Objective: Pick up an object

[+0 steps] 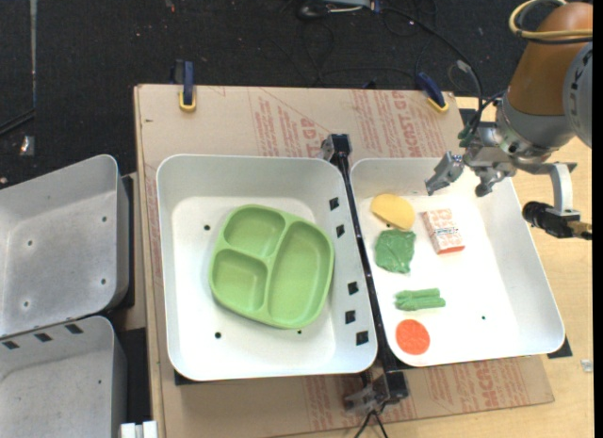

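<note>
Red lettering is printed on the brown board [283, 116] beneath the two bins, upside down in this view; it cannot be made out with certainty. The small red and white carton [442, 232] in the right bin [528, 267] bears print too small to be read.

**Arm and gripper: pose at inspection**

The arm [551, 59] enters from the upper right, its orange band uppermost and the grey wrist below it. The gripper [464, 178] hangs above the far edge of the right-hand bin [528, 285]. Its two fingers [443, 176] are spread apart and angled downward, nothing between them.
</note>
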